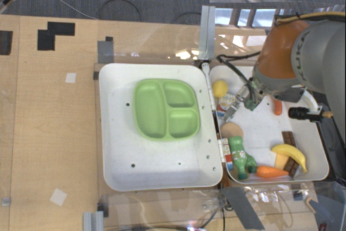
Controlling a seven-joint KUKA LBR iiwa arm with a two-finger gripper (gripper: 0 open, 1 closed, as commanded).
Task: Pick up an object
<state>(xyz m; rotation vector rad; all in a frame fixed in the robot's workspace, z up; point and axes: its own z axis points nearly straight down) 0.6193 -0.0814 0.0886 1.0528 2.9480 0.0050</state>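
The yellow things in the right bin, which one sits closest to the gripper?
The small round yellow lemon at the bin's far left corner, just left of the gripper. The banana lies much farther away, near the bin's front right.

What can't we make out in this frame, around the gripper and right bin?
- Gripper: too small and blurred to tell whether it is open or shut.
- Packet beside it: label unreadable, contact unclear.
- Red item: partly hidden by the arm.
- Right bin: far corner covered by the arm.

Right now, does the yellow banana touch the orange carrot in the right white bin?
Apart. The camera view shows white bin floor between the yellow banana and the orange carrot.
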